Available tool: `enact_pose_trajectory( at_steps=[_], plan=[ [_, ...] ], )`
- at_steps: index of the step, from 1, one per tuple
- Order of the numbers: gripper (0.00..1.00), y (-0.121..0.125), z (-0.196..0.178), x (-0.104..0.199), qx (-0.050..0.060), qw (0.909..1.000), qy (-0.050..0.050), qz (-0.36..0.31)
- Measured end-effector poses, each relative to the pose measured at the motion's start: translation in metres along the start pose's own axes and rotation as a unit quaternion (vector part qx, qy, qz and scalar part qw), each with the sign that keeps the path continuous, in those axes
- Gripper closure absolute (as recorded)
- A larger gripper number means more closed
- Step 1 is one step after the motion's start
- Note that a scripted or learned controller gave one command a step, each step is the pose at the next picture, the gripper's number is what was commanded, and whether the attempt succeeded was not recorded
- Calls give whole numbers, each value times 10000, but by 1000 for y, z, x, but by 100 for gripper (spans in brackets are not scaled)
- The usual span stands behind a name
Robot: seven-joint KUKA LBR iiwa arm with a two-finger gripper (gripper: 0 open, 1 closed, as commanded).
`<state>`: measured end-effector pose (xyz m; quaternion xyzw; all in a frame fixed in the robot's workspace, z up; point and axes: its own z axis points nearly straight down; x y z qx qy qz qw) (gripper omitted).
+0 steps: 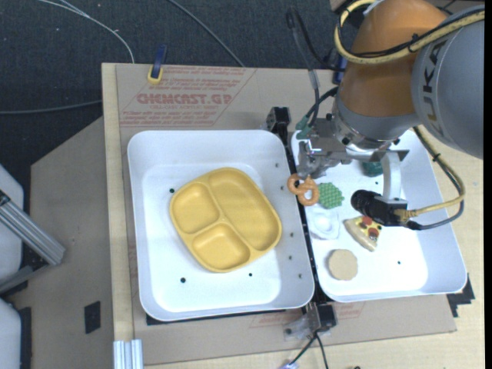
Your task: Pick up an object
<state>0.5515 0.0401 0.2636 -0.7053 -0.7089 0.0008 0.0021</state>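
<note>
My gripper (306, 174) hangs over the divider between the two bins, at the left edge of the right bin (430, 275). A small orange-brown pretzel (304, 190) sits right under the fingertips, pinched at its top and hanging over the bins' rims. The right bin also holds a green bumpy piece (331, 196), a white piece (324, 225), a wedge-shaped toy slice (364, 232) and a round tan cookie (343, 264). A teal object (373, 167) is partly hidden by the arm.
The left bin (146, 160) holds a yellow divided plate (224, 218) in its middle. The arm's bulky wrist covers the right bin's back half. A black cable fitting (370, 204) with a yellow hose juts over the right bin.
</note>
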Motion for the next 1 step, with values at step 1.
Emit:
enact_pose_trajectory(
  at_steps=[1],
  plan=[
    [100,-15,1,51,-6,10000,-2,1]
  ],
)
